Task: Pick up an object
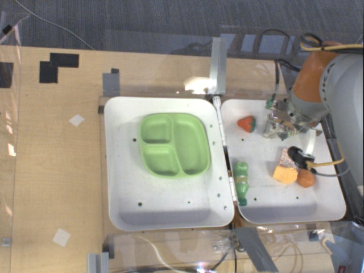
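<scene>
Nothing has been lifted yet, as far as I can judge; every object lies loose on the floor of the right bin (318, 209). Closest to the gripper (280, 124) is a small red strawberry-shaped toy (246, 123), lying just to its left and apart from it; the gripper hangs low at the bin's far side, and I cannot tell how it is set, the metal being a blur of shine and cable. So the grasp and the lift both look to be left to do. Nearer me lie a yellow-orange wedge (285, 174), blocky and matte, touching a rounded orange piece (306, 178); a knobbly green toy (242, 182) lies along the bin's left wall. In the left bin (122, 198) sits a light green divided plate (173, 144), smooth plastic with three hollows; both bins are shallow, white, glossy.
</scene>
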`<state>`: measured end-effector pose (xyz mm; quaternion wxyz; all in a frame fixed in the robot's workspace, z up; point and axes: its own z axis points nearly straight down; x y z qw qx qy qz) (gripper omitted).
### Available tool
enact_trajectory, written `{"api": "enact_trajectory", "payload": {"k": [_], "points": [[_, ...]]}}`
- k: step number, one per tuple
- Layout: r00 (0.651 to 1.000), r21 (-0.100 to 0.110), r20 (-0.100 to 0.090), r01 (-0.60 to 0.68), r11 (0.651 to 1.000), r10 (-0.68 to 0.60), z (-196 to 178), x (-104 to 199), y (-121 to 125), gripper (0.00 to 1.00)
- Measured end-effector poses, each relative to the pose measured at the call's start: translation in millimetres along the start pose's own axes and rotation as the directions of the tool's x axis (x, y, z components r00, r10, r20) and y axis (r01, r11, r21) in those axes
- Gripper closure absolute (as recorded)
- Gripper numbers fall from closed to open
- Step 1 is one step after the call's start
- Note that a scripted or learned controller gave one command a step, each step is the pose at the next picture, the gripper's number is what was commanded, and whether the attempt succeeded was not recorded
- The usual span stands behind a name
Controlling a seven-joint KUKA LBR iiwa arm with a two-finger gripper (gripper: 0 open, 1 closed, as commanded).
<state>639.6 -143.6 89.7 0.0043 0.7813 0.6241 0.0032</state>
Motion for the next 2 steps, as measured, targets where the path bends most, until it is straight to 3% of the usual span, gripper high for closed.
{"api": "enact_trajectory", "payload": {"k": [1,2], "points": [[1.0,0.003,-0.001,0.003,1.0,-0.003,2,2,-1,0.0],[0.952,0.005,0.0,-0.307,0.952,0.307,-39,44,11,0.0]]}}
